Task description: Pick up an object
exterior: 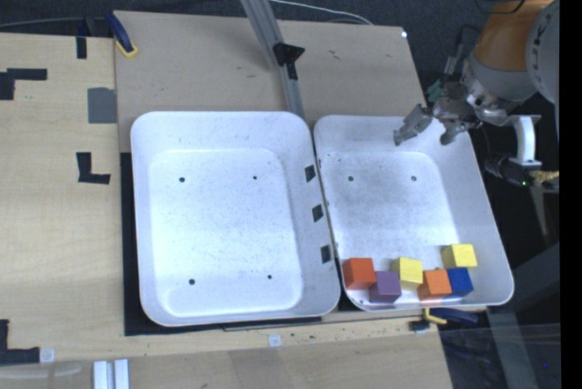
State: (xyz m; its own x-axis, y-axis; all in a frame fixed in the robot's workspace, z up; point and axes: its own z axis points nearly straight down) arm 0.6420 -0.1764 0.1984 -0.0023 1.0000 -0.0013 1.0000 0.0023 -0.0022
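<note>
Several small blocks lie along the near edge of the right bin (473, 187): an orange block (358, 272), a purple block (387, 285), a yellow block (410, 270), a second orange block (436, 284), a blue block (459, 282) and another yellow block (461, 255). My gripper (424, 130) hangs over the bin's far right corner, well away from the blocks. It is open, its two fingers spread apart with nothing between them.
The left bin (218, 128) sits beside the right one, joined by dark clips (316, 213). A slanted metal post (259, 1) rises behind the bins. Wooden bench surface with black tape marks (86, 167) extends left.
</note>
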